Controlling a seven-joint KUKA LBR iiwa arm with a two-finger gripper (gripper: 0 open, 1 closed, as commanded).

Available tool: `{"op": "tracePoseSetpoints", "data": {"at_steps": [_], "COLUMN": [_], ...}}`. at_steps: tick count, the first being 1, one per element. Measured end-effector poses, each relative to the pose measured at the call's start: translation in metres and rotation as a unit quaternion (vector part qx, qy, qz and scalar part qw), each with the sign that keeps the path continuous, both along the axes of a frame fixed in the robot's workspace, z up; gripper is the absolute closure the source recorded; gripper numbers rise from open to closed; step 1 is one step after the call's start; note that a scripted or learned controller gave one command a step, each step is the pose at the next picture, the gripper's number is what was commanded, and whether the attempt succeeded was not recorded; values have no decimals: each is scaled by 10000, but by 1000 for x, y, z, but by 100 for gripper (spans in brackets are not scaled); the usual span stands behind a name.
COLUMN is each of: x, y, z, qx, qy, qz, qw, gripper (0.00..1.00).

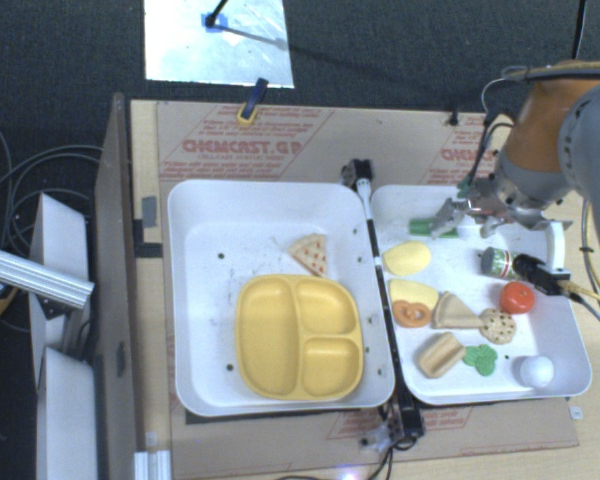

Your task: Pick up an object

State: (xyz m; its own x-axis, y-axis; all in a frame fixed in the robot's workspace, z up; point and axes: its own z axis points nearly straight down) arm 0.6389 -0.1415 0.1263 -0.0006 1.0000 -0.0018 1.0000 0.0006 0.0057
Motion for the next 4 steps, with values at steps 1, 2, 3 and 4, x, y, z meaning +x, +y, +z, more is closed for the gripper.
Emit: {"op": "tracePoseSetpoints", "data": {"at_steps": [1, 2, 3, 4], "x": [-24, -32, -77, -113], "y": [-33, -54, -64, -60], "z": [13, -36, -43, -42], "qx": [-3, 4, 9, 10], "qy": [18, 31, 40, 33], "qz": [-15, -6, -15, -6], "qw": [10000, 10000, 10000, 10000], "gripper": [0, 0, 0, 0]}}
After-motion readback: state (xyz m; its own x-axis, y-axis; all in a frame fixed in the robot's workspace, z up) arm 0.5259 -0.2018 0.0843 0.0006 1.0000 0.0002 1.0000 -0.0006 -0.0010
